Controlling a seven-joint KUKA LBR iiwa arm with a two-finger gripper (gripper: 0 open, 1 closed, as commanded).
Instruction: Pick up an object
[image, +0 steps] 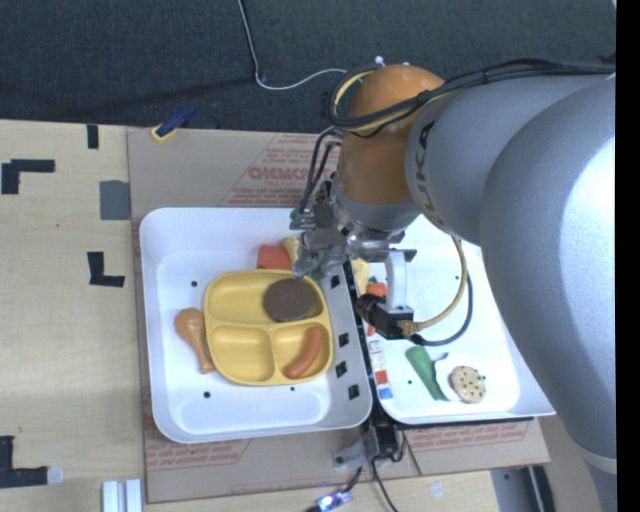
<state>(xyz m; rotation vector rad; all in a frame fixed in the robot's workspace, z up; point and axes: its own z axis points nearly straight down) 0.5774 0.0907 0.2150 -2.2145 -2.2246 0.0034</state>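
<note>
Claw (318, 248) is poised over the far edge of the yellow tray (262, 335) in the left bin (165, 300); its opening cannot be told. Brown patty (289, 299) lies in the tray's far right compartment, sausage (307, 352) nearer. The patty should be centred under the claw before descent, the divider avoided.
</note>
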